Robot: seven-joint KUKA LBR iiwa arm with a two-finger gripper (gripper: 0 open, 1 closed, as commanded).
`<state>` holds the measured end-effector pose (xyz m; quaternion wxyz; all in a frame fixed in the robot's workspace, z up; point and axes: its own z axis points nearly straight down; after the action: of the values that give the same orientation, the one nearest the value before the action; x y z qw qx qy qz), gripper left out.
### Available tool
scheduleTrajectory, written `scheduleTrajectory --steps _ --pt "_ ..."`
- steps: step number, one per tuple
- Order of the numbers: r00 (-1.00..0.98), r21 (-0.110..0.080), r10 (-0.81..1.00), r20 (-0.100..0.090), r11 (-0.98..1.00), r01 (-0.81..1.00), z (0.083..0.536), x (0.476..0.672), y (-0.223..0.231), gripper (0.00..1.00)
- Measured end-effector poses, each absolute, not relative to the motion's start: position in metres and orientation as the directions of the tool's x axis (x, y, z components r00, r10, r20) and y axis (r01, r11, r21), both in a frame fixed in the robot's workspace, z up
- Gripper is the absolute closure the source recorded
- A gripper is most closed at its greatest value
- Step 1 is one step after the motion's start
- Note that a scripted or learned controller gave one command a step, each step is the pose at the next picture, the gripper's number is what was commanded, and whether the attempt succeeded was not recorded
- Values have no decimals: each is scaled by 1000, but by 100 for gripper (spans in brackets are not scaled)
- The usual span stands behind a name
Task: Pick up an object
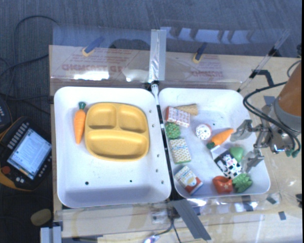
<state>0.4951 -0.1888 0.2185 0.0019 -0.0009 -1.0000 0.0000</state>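
Overhead view of two white bins. The left bin [66, 186] holds a yellow tray [116, 130] with a carrot [79, 123] lying just beside its left edge. The right bin [220, 96] holds a crowd of small toys: a second carrot [222, 136] near the middle, a white ball [203, 131] just to its left, a cow [228, 164] in black and white below it, a green piece [237, 152] between carrot and cow, a tomato [222, 185] and a leafy green [243, 182] at the near right corner, and several boxes along the divider, among them a pink box [178, 116] and a green box [180, 150].

The gripper [249, 143] hangs over the right side of the right bin, fingers spread apart and holding nothing; one fingertip sits near the carrot's tip, the other near the cow and the green piece.

No target is fixed by the task, so any toy serves; the nearest candidates are the green piece and the carrot. The step in hand appears to be the approach. To do it well, the open fingers should straddle one toy alone, since the carrot, green piece and cow lie close together and a finger landing on a neighbour would spoil the closure. Descent should stop short of the bin floor, and the grasp should cross the toy's narrow axis, clear of the bin's right wall.
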Motion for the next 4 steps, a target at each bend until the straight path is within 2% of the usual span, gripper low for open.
scheduleTrajectory --steps 1,2,3,4 --pt "-999 0 -52 3 999 -52 96 528 -199 0" --pt "-983 -1 182 -7 983 182 88 599 -199 0" --pt "-987 -7 157 9 988 157 88 646 -159 0" --pt "-981 -7 195 -8 981 195 89 640 -151 0"
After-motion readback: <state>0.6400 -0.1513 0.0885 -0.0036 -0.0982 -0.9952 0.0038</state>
